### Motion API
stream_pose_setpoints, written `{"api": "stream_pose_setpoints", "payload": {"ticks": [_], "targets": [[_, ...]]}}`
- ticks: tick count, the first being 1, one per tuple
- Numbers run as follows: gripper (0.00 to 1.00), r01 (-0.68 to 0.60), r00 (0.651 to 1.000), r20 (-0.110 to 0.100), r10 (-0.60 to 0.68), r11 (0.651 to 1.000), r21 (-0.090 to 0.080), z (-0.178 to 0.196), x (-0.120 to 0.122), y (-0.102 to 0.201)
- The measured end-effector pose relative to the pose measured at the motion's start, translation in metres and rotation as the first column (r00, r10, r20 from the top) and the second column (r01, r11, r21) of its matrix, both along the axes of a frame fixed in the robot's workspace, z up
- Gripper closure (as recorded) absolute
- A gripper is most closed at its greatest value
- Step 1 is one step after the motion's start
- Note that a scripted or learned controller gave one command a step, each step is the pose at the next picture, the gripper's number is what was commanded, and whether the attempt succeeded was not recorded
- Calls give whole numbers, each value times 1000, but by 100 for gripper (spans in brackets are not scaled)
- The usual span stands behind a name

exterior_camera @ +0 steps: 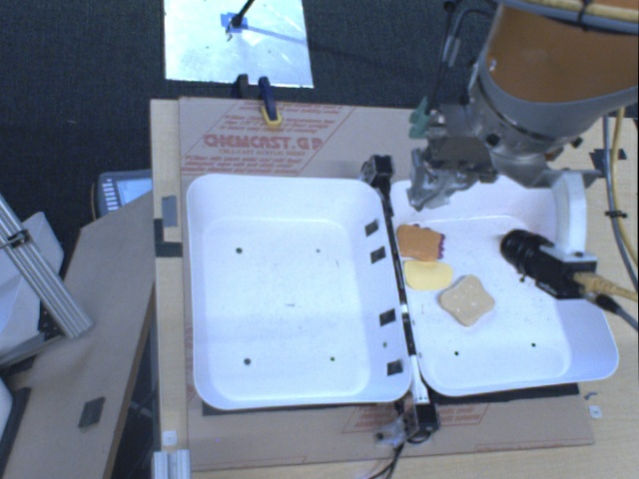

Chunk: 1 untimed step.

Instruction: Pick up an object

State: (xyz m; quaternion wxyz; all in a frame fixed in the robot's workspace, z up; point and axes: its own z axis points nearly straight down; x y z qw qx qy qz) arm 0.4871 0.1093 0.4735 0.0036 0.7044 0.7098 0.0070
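Note:
In the right bin (559,362) lie three flat pieces close together near its left wall. An orange-brown piece with a purple edge (420,241) is farthest back. A pale yellow disc (427,275) sits just in front of it. A tan toast-shaped piece (466,300) lies to the right of the disc. My gripper (427,194) hangs above the bin's back left corner, a little behind the orange-brown piece, with nothing seen between its fingers.
The left bin (290,287) lies beside the right one, their walls joined by black clips (387,317). Both rest on a cardboard sheet (265,138). A shiny metal plate (238,28) lies beyond the bench at the back.

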Motion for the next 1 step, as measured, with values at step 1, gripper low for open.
{"api": "stream_pose_setpoints", "payload": {"ticks": [1], "targets": [[100,0,1000,-12,0,1000,-4,-14,51,48]]}}
